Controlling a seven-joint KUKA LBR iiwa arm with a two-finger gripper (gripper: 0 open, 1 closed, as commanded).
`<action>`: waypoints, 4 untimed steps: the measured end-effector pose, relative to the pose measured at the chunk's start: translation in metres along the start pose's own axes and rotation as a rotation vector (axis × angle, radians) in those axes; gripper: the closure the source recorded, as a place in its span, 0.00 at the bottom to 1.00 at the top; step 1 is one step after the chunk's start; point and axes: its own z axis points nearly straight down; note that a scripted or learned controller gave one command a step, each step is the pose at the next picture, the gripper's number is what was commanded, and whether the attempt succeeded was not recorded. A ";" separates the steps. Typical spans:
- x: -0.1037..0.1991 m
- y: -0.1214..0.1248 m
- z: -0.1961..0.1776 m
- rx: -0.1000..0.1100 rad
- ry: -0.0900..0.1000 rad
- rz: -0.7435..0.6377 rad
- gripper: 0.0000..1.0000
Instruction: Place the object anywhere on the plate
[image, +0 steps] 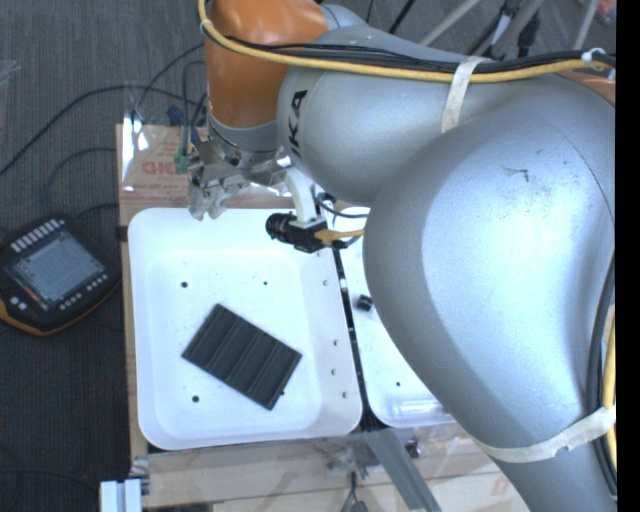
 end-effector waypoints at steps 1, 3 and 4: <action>0.000 0.000 -0.007 0.002 -0.003 -0.001 1.00; 0.000 0.001 -0.021 0.008 -0.009 -0.002 1.00; -0.001 0.001 -0.028 0.011 -0.012 -0.002 1.00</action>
